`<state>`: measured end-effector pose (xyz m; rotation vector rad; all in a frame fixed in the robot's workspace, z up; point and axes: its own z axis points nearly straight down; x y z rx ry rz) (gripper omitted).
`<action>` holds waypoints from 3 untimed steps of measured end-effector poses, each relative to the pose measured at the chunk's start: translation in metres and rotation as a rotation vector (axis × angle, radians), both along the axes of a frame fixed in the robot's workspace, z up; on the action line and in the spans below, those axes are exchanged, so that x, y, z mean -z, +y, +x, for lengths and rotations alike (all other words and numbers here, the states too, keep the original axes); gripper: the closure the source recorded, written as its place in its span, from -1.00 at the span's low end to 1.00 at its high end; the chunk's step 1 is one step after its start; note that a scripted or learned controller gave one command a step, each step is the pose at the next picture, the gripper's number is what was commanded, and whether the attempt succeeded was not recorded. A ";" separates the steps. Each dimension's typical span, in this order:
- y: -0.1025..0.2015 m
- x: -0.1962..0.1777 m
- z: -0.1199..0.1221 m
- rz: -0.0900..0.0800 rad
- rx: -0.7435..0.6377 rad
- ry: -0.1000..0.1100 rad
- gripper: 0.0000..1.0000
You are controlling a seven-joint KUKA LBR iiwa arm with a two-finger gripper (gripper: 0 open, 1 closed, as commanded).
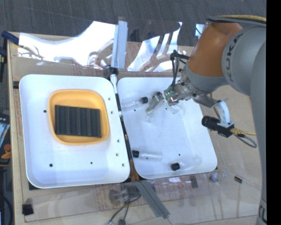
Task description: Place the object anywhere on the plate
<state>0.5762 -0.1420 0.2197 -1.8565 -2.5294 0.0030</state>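
Camera view, starting from the near edge of the surface (pixel 84 200): the right bin (pixel 203 142) has two clear tubes lying flat along its near side. One clear tube (pixel 147 156) lies by the inner wall with its black cap toward the divider. The other clear tube (pixel 187 162) is close to the near corner, with its cap pointing into the bin. Both are well apart from the arm.

Further back in the left bin (pixel 33 125) sits the yellow plate (pixel 77 100), which carries a dark ribbed insert and nothing else.

At about the same depth in the right bin hangs the gripper (pixel 172 94), low over the far half of the floor. Just beside it, on the plate side, lies a slim grey piece (pixel 154 102). Its long axis slants from the gripper's tip down toward the divider. I take this piece to be the object now being worked. A third capped tube (pixel 135 100) lies just beyond it, nearer the divider. The grey piece's upper end meets the gripper's tip, but the view is too small and cluttered there to tell whether the gripper is open, closed or clamped on anything.

The object is still in the right bin. The plate lies across the divider, so a carry toward the left bin is what remains.

Behind both bins is crumpled clear sheeting (pixel 98 36).
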 end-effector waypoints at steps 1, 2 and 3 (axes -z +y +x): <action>-0.015 0.012 -0.008 0.000 -0.263 -0.002 -1.00; 0.001 0.018 -0.016 0.002 -0.543 -0.001 -1.00; -0.019 0.014 -0.048 0.002 -0.821 -0.002 -1.00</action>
